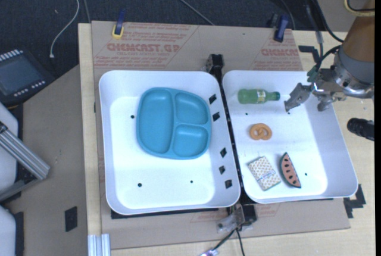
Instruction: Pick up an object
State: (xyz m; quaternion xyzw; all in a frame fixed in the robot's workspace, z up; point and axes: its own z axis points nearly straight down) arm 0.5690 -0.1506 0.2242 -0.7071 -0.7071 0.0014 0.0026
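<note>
The right bin point(333, 141) holds a green bottle point(257, 96) lying on its side near the back, a small brown pretzel point(260, 131) at mid-bin, a patterned packet point(264, 172) and a watermelon slice point(290, 169) near the front. My gripper point(309, 99) hangs over the back right part of this bin, to the right of the bottle, with its two fingers spread apart and nothing between them. It touches none of the objects.
The left bin point(119, 153) carries a blue divided plate point(174, 122). Black clips line the divider between the bins point(221, 130). A cardboard base lies under both bins, with cables on the dark floor beyond.
</note>
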